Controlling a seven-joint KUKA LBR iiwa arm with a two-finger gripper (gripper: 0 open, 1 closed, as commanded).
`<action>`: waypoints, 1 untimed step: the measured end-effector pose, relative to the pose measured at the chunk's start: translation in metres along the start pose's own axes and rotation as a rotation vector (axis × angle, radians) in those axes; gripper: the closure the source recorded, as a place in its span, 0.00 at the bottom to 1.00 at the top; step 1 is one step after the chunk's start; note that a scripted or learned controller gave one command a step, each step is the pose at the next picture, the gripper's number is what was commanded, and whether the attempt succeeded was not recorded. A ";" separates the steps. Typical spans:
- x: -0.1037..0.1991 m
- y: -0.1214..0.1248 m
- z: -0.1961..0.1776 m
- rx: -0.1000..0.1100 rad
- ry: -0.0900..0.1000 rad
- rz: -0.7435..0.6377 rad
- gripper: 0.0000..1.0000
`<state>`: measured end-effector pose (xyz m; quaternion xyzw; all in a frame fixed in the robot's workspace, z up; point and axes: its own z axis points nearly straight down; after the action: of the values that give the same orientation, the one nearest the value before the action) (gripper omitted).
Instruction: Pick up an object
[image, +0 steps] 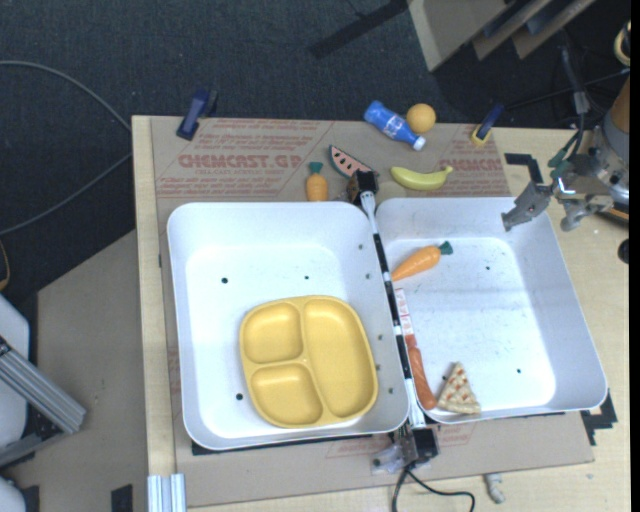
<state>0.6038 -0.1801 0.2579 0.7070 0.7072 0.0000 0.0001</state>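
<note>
Two shallow white bins sit side by side on a brown cardboard-covered bench (250, 165). The left bin (200, 250) holds a yellow plastic plate with three compartments (307, 359) toward its near side; the far half of its floor is bare. The right bin (560, 330) has much open floor across its middle and right side, and its contents lie along the left wall.

An orange toy carrot with a green top (418, 260) lies in the far left part of the right bin, its long axis slanting, green end pointing to the far right and tip to the near left, close to the wall between the bins. A triangular toy pizza slice (458, 390) rests in the near left corner, beside a reddish sausage-shaped piece (420, 378) lying along the wall.

The gripper (545, 200) hangs over the far right corner of the right bin, right at its rim. I cannot tell whether its fingers are apart or together, and nothing is seen between them. The carrot lies well to their left, apart from them.

Beyond the bins on the cardboard lie a yellow toy banana (420, 177), a small blue bottle (392, 124), an orange ball (422, 117) and a watermelon slice (345, 161).
</note>
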 end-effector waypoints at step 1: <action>0.047 0.001 0.130 0.003 0.001 0.000 0.00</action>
<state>0.6051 -0.1333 0.1277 0.7068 0.7074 -0.0007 -0.0016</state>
